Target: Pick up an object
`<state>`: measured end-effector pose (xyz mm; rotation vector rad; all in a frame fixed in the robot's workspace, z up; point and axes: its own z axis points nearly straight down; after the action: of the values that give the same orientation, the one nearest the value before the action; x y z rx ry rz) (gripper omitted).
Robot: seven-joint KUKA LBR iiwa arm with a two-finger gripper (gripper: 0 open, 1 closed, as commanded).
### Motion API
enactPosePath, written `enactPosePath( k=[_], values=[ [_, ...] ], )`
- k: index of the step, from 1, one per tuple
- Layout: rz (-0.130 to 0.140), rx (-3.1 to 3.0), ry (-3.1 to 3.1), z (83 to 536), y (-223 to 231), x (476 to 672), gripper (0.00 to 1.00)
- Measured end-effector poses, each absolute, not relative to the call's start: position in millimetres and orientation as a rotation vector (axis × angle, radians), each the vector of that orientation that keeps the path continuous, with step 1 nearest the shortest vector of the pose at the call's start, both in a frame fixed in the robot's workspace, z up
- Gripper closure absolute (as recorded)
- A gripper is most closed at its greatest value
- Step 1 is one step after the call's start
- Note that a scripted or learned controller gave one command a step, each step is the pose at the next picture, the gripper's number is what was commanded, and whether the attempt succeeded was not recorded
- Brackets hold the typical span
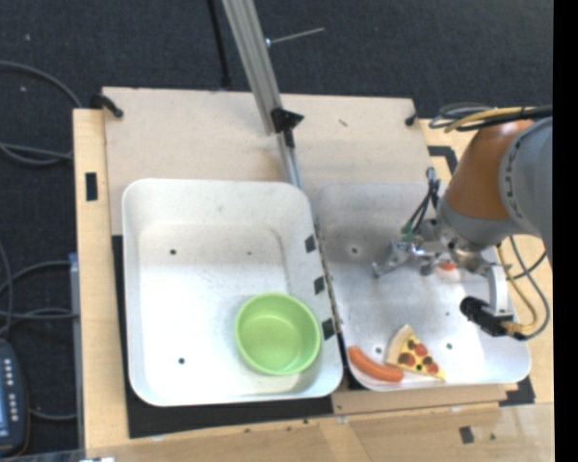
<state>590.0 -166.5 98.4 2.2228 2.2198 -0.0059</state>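
Two toys, a pizza slice (pixel 414 352) and a sausage (pixel 374 364), lie at the frame's lower right in the right bin (pixel 366 219). Gripper (pixel 405 256) hovers above them, mid-right; its opening is unclear.

Lime-green bowl (pixel 277 332) in a white bin (pixel 173 210) — beside it, an orange-red sausage (pixel 375 364) and a yellow, red-dotted pizza slice (pixel 414 352).
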Motion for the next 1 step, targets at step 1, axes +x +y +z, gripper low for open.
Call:
enactPosePath(
  k=[1],
  values=[
    [0.004, 2.223, 2.213, 112.2, -166.8, 592.0, 1.00]
  ],
)
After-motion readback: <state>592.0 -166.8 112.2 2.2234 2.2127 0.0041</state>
